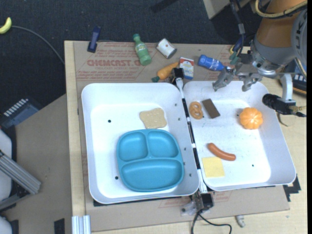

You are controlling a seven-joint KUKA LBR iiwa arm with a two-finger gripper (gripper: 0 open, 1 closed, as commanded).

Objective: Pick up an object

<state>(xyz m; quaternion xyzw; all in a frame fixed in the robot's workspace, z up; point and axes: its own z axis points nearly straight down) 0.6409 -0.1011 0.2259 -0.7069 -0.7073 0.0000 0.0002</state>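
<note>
My gripper [234,83] hangs open over the far edge of the right bin [278,150], with nothing between its fingers. In that bin lie a pretzel [196,109], a dark brown block [211,108], an orange [250,118], a sausage [222,151] and a yellow cheese slice [213,167]. The pretzel and block are just in front of and left of the gripper; the orange is in front of it to the right. The left bin [97,130] holds a bread slice [153,118] and a blue divided plate [150,159].
Behind the bins, on the cardboard, lie a blue marker [93,39], a green bottle [142,49], a white can [166,48], a carrot [168,71], a small carton [185,67] and a blue bottle [210,62] close to the gripper's left.
</note>
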